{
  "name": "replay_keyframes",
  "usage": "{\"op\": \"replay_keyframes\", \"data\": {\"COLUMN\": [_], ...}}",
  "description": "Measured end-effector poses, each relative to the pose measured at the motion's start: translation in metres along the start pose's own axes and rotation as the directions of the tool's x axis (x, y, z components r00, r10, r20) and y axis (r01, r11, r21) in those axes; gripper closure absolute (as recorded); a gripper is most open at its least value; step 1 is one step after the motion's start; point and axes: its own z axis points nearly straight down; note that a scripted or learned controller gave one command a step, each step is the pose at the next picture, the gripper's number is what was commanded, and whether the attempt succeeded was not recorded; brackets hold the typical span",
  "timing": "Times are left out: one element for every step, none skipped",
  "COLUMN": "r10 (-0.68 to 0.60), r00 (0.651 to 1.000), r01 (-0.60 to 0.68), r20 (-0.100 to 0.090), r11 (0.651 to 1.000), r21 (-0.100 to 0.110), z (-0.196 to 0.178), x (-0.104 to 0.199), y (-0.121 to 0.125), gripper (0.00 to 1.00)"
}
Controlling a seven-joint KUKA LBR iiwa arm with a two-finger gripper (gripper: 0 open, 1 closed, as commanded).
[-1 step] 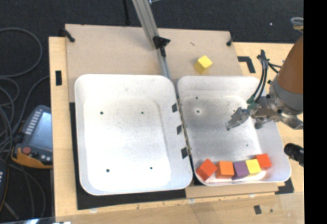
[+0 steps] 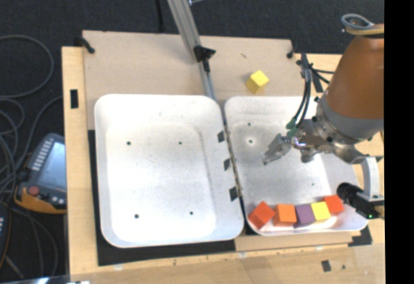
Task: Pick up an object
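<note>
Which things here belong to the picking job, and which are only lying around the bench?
For the job:
- pincer, over the right bin
- row of blocks at that bin's near edge: red-orange block, orange block, purple block, yellow block, red block

Lying about:
- yellow cube on the board behind the bins
- left bin
- handheld pendant left of the bench

Tool (image 2: 275, 150) above right bin (image 2: 259, 114); five blocks (image 2: 297, 213) along near edge; yellow cube (image 2: 257, 81) outside.

Robotics lab: plywood bench (image 2: 162, 66), loose floor cables (image 2: 26, 92), teach pendant (image 2: 45, 173), aluminium camera strut (image 2: 181, 8).
</note>
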Motion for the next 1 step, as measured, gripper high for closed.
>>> {"op": "replay_keyframes", "data": {"r10": [0.004], "r00": [1.000], "r01": [-0.004], "r20": [0.001], "r11": [1.000], "r21": [0.012], "z": [0.0935], "x": [0.0489], "y": [0.0236], "gripper": [0.00]}}
